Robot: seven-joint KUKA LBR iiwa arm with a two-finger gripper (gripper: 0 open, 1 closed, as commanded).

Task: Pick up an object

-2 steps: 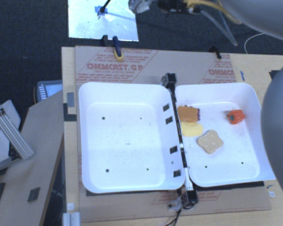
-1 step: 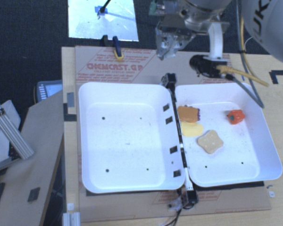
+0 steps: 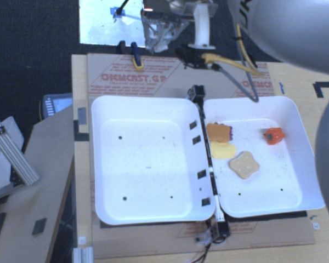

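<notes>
In the right bin point(image 3: 296, 147) a tan toast slice point(image 3: 244, 165) lies nearest, with a yellow slice point(image 3: 223, 150) just beside it at ten o'clock and an orange-brown block point(image 3: 219, 132) beyond that; an orange-red piece point(image 3: 273, 136) sits apart at two o'clock. The left bin point(image 3: 145, 158) adjoins it. The jaws point(image 3: 159, 34) hang far off at twelve o'clock, beyond both bins over the tabletop point(image 3: 153, 75); whether they are parted I cannot tell.

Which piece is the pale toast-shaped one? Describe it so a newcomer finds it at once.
Start at the right-hand shallow white bin, the one with items in it. Near its middle, look just below the flat yellow slice. The pale tan bread-shaped toy slice lies there: the palest piece and the nearest to the bin's front, unlike the orange-and-purple block and the red-orange lump.
</notes>
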